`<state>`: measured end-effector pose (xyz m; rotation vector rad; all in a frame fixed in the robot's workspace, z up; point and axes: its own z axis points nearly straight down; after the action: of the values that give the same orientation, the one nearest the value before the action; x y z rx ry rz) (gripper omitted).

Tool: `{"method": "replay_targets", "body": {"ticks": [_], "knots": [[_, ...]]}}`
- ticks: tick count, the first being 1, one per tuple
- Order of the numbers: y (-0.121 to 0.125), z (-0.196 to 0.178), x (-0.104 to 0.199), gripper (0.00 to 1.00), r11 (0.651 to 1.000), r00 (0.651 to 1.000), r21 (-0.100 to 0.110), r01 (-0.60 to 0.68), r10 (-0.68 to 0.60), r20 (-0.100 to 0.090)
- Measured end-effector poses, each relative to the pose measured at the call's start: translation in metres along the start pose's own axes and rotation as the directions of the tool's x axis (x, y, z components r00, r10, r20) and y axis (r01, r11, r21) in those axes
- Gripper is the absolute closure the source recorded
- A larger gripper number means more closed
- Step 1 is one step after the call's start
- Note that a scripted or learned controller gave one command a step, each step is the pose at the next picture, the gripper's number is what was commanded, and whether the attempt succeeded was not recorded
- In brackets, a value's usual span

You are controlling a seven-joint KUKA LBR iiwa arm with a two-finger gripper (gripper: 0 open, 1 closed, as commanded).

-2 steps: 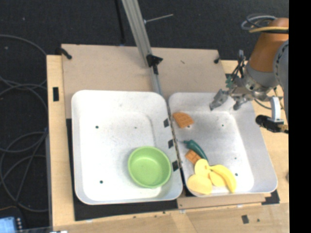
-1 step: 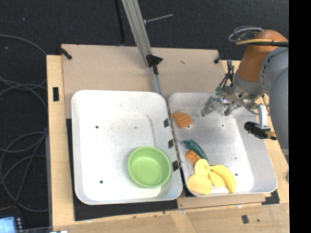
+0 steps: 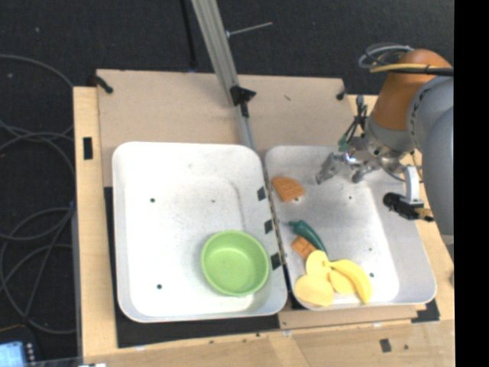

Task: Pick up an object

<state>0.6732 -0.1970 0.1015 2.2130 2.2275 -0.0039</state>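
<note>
My gripper hangs over the far part of the right bin, its two fingers spread apart with nothing between them. An orange-brown bread-like piece lies to its left near the bin's left wall. Further toward the front lie a dark green item, a small orange block, and yellow pieces: a banana and a pale yellow lump. A green bowl sits in the left bin near its front right corner.
A slanted metal pole rises from between the two bins at the back. The grey arm with its orange band enters from the right. Cables lie on the dark floor at left.
</note>
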Motion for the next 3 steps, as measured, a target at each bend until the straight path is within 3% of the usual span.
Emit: {"method": "replay_targets", "body": {"ticks": [1, 3], "knots": [[0.001, -0.013, -0.001, 1.0, 1.0, 1.0, -0.004, 0.004, -0.004, 0.003], [0.002, -0.122, -0.008, 1.0, 1.0, 1.0, -0.01, -0.002, 0.002, 0.0]]}}
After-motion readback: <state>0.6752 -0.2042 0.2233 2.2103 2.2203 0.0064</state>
